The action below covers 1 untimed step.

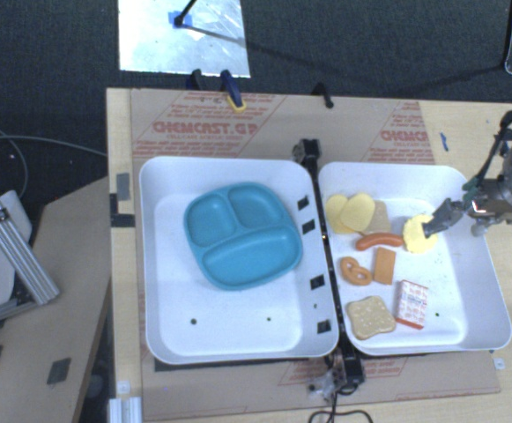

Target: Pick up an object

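My gripper [434, 226] reaches in from the right over the right bin [485, 324]. Its dark tip sits right against a pale yellow food piece [417, 237] near the bin's right middle. I cannot see whether that piece is gripped or just lies under the tip. Other toy foods lie to its left: two yellow pieces [351, 211], a tan slice [382, 214], a red sausage [379, 241], a pretzel [357, 271], an orange block [384, 265], a slice of toast [370, 317] and a red-and-white carton [412, 304].
The left bin [163, 324] holds a blue divided plate [242, 234]. A black divider strip [322, 263] runs between the two bins. A blue-and-yellow clamp [232, 91] stands at the bench's far edge. The arm's wrist [502, 196] hangs over the right bin's right rim.
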Each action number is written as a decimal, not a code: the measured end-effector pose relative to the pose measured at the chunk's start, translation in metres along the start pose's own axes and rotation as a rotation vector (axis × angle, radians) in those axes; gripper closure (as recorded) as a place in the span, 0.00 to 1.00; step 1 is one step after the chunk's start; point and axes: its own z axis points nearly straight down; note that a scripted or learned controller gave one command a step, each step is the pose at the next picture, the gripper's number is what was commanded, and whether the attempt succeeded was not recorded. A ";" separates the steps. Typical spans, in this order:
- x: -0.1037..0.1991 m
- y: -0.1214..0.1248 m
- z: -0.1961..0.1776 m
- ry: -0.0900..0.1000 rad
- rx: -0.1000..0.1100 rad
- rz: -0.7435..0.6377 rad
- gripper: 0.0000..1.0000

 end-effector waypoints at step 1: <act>0.009 -0.033 -0.067 -0.002 -0.008 -0.002 0.00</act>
